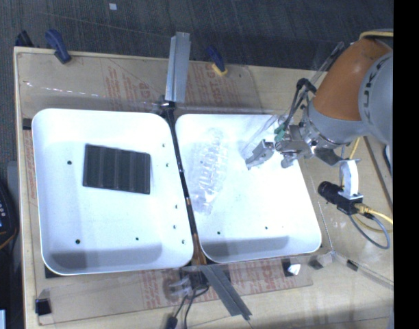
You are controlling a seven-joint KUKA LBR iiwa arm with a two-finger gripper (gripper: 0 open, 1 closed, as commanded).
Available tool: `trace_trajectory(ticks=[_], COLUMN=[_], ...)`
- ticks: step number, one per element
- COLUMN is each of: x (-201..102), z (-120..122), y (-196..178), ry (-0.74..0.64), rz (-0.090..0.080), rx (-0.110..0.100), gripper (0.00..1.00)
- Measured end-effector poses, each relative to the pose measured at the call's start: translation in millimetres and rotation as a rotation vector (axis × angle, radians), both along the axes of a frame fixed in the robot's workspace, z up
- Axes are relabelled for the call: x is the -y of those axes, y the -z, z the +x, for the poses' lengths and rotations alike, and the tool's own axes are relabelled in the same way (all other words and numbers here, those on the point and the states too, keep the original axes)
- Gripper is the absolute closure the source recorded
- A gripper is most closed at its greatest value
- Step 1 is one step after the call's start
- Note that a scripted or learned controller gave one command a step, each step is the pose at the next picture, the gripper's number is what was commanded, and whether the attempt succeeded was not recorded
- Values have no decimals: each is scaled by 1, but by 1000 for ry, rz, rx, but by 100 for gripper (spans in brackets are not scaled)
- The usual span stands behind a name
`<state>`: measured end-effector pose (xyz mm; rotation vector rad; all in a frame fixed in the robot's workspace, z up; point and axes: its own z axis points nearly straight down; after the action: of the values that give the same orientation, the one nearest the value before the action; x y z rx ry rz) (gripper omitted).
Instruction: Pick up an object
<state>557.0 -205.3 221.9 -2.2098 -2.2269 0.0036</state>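
In the camera view, two candidates lie in the white bins. A clear plastic bottle (208,171) lies on its side in the right bin (264,242), left of that bin's centre and close to the divider (181,177) between the bins. It looks light, thin-walled and slippery, likely to dent or roll under a squeeze; gripping across its narrow width near the middle seems the safest hold. A flat dark ribbed pad (117,168) lies in the left bin (59,252), toward the centre left of the frame; lying so flat, it probably offers little edge to catch.

The end effector (259,154) hangs over the upper part of the right bin, just right of the bottle and apart from it. Nothing shows between its fingers; how wide they stand I cannot tell.
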Motion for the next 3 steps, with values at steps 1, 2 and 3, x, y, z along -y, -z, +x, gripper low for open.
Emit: trace_trajectory(ticks=[1, 2, 3], x=[-14, 3, -9], z=[-5, 80, 36], y=[4, 38, -49], ry=[-63, 58, 293], rz=[2, -1, -3], rx=[-1, 1, 4], gripper=[0, 0, 0])
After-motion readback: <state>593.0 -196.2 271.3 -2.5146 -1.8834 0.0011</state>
